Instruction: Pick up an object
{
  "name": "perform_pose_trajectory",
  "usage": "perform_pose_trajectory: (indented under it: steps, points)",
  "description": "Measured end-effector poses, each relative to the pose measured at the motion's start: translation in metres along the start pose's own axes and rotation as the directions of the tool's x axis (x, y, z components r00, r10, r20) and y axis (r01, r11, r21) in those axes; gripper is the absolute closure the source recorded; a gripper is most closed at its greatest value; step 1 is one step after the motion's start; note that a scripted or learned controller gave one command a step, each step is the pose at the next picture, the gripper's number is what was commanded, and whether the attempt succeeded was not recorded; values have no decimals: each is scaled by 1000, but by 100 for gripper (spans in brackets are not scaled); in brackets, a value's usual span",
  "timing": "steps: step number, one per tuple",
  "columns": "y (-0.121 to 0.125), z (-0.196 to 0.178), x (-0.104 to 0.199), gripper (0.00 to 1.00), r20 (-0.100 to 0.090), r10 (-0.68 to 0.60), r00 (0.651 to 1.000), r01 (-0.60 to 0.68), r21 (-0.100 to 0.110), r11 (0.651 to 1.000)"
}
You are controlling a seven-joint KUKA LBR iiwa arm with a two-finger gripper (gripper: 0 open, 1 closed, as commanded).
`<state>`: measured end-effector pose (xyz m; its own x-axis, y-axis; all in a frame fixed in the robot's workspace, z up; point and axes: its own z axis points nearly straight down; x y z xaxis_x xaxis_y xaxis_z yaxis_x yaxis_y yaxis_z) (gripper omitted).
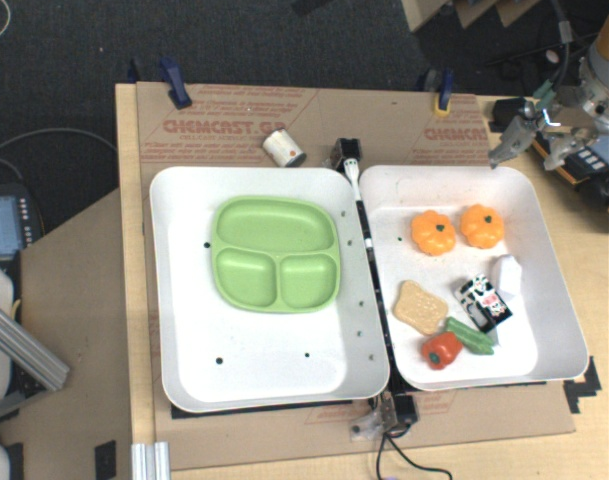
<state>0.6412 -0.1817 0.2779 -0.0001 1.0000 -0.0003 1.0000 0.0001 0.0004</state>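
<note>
The right bin (554, 268) holds two orange pumpkins (433, 233) (482, 226) near its back. In front of them lie a tan biscuit (420, 308), a black-and-white patterned piece (484, 301), a white block (507, 273), a green pod (471, 336) and a red pepper (442, 351). My gripper (511, 145) hangs above the bin's far right corner, away from all of these, pointing down and to the left. I see nothing in it.
A green three-part plate (277, 253) lies in the left bin (184, 348). A small white cylinder (283, 148) sits on the cardboard behind the bins. Clamps (174, 83) (444, 93) hold the board's back edge. A black bracket (348, 154) stands between the bins.
</note>
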Motion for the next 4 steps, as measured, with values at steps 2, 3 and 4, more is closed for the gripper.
perform_pose_trajectory:
  steps: [2, 3, 4]
  points:
    - [-14, 201, 66, 0, -1, 1, 1000, -1, 6, 1000]
    - [-11, 182, 66, 100, 1, 1, 1000, -1, -3, 1000]
    - [-63, 87, 183, 100, -5, -11, 1000, 11, -4, 1000]
